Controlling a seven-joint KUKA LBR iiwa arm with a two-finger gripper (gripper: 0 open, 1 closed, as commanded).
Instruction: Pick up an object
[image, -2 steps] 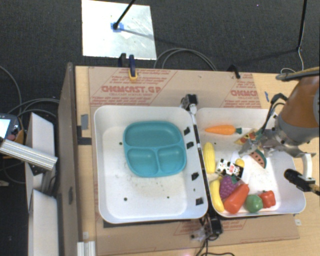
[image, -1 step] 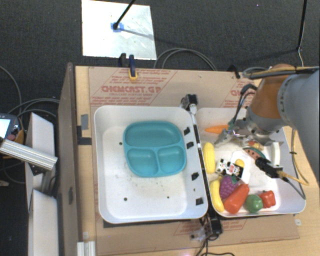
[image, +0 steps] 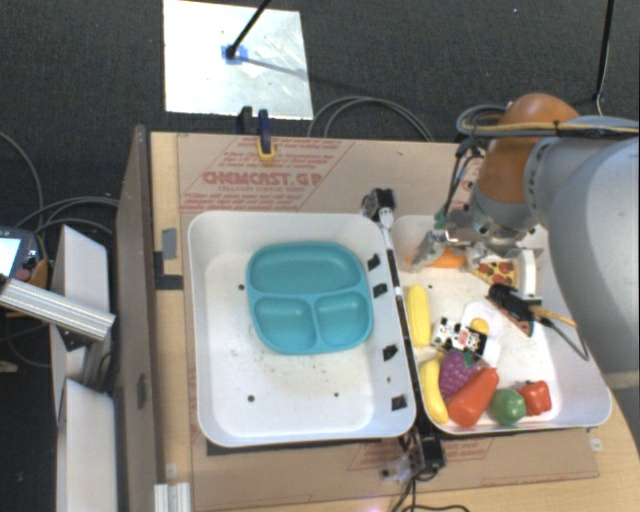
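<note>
My gripper (image: 443, 246) is low in the back left corner of the right bin (image: 592, 400), reaching down from the grey arm with the orange band. It sits right over an orange toy piece (image: 450, 261); whether it touches or holds that piece cannot be told. Beside it lies a pizza slice (image: 497, 268). Further forward in the same bin are a yellow corn cob (image: 417, 315), a black-and-white toy (image: 462, 338), purple grapes (image: 455, 371), a yellow piece (image: 431, 386), a red-orange carrot (image: 473, 396), a green lime (image: 507, 405) and a red pepper (image: 537, 397).
The left bin (image: 215, 330) holds a teal divided plate (image: 308, 298). A ridge with black clips (image: 390, 300) separates the two bins. The arm's bulk covers the right bin's back right part. Cardboard (image: 270, 175) lies behind the bins.
</note>
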